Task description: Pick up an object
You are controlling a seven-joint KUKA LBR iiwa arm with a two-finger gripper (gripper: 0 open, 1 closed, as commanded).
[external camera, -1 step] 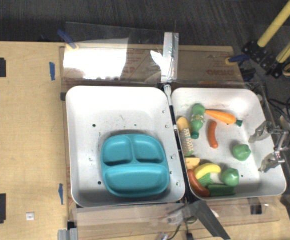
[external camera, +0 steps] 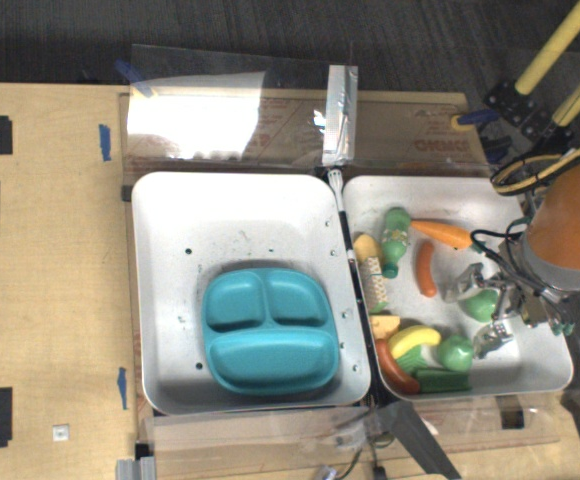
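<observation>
In the camera view, the pincer (external camera: 488, 313) is reaching down into the right-hand shallow white bin (external camera: 545, 373), and a small round green plastic toy (external camera: 480, 305) is sitting directly between its two metal fingers (external camera: 463, 286), not off to either side. The fingers are standing spread, bracketing the green toy along a line running from upper left to lower right; whether they are pressing it cannot be told.

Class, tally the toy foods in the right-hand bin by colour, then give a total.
Green plastic toy foods: 4
Orange ones: 2
Yellow ones: 3
Red one: 1
Tan ridged one: 1
Total: 11
</observation>
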